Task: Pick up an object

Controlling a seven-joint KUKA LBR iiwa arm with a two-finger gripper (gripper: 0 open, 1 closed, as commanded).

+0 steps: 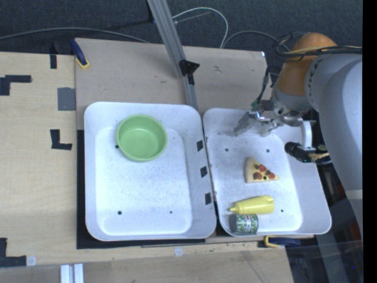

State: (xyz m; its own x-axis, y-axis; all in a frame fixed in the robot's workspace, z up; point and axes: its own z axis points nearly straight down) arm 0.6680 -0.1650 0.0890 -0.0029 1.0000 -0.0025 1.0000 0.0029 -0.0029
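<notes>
Green can point(244, 223) at right bin front; gripper point(254, 125) spread open, empty, above bin's back.

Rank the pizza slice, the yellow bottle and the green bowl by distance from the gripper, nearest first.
Measured from the gripper:
1. Pizza slice, right bin, just below the gripper.
2. Yellow bottle, right bin, near the front edge.
3. Green bowl, left bin, far side.

Grey arm point(341, 99), orange band point(300, 61), metallic end effector point(252, 124), black cables.
</notes>
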